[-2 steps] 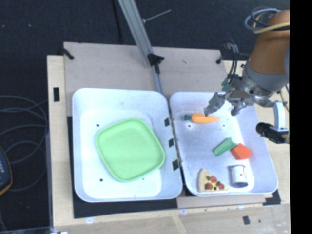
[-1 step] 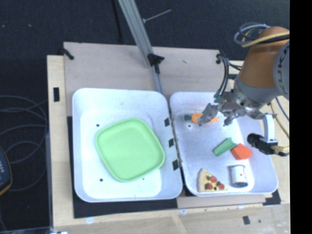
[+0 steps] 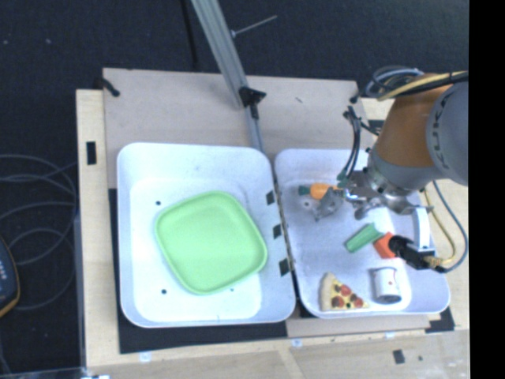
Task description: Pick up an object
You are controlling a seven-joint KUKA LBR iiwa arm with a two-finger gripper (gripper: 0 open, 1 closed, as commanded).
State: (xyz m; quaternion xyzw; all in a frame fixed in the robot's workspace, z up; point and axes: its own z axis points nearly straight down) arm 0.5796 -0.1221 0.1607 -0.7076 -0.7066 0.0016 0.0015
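Smooth matt green plastic plate (image 3: 211, 242); glossy white bins (image 3: 138, 172).

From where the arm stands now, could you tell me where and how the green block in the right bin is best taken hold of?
Grip the green block across its narrow width, near the middle, coming straight down from above. It lies flat and slanted on the bin floor, its long sides bare. Avoid its right end, where an orange piece sits close; whether they touch is unclear.
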